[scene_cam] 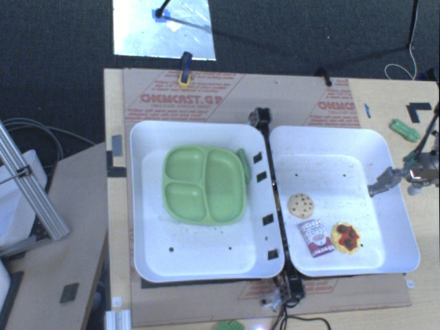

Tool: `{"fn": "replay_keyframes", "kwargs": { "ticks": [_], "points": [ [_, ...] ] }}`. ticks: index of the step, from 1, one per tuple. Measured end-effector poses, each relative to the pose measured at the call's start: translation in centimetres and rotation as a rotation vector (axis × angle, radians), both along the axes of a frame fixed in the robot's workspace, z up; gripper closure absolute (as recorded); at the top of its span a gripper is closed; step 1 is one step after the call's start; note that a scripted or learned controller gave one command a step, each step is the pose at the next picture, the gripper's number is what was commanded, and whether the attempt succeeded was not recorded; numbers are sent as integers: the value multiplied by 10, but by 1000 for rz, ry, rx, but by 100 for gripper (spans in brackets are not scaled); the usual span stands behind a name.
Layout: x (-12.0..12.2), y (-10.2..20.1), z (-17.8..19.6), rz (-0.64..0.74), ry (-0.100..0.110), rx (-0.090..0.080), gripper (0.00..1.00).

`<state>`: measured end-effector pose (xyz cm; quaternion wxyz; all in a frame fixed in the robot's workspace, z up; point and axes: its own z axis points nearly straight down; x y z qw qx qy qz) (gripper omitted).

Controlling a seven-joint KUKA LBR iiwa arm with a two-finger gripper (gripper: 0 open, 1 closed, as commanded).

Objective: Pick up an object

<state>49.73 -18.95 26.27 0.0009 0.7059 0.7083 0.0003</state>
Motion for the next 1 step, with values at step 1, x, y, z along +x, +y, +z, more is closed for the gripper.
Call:
{"fn": "replay_keyframes", "kwargs": {
  "ticks": [1],
  "points": [
    [-4, 23, -159, -1, 12, 6, 0]
  ]
}}
